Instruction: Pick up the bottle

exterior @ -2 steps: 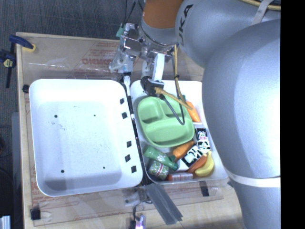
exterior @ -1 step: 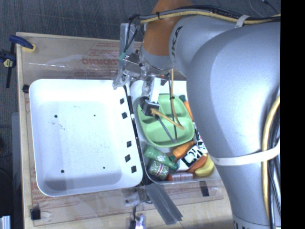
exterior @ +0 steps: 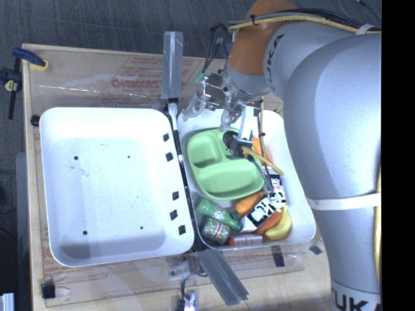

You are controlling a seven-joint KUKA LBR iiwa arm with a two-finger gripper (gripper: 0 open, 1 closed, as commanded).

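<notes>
My gripper point(exterior: 237, 127) hangs over the top end of the right bin point(exterior: 277, 125), at the edge of the green tray point(exterior: 224, 170). Wrist parts block the tips, so can't tell if it's open or shut, or holding anything. The bottle point(exterior: 217, 220), green w/ a blurry label, lies at the bin's bottom end, just below the tray & beside a carrot point(exterior: 248, 204).

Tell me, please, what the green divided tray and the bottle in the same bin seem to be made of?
Green divided tray: probably moulded plastic, smooth and fairly matte, judging by its even colour and rounded compartment edges. Bottle: likely thin green plastic, glossy, with bright glints on its body; too small to be sure.
</notes>
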